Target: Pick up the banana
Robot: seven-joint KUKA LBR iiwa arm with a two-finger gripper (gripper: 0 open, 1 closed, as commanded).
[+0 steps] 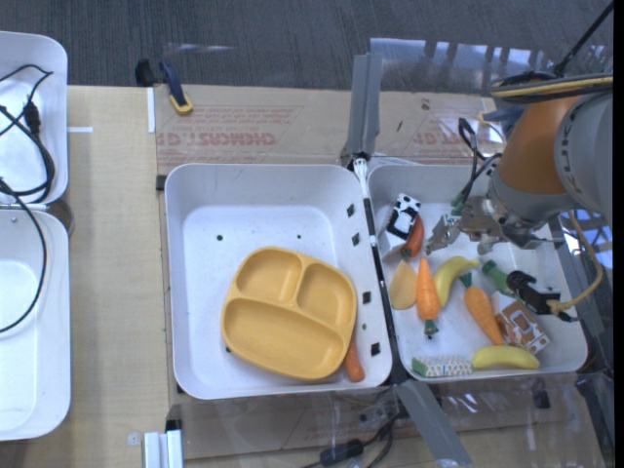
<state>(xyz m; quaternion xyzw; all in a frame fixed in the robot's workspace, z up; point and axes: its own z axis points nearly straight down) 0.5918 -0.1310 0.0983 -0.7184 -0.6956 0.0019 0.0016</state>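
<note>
Two bananas lie in the right bin (570, 291). A yellow-green banana (450, 275) curves through the bin's middle, and a yellow banana (505, 359) rests near the front wall. My gripper (447, 234) hangs over the bin's back half, just above and behind the yellow-green banana. It is open with nothing between its fingers. The grey arm with its orange band (536, 149) comes in from the right.
Around the bananas lie an orange carrot (427, 291), a second carrot (483, 315), a red pepper (416, 237), a black-and-white toy (404, 214), a green item (497, 277), a small box (522, 326) and a striped packet (444, 366). The left bin (195, 261) holds a yellow divided plate (249, 339).
</note>
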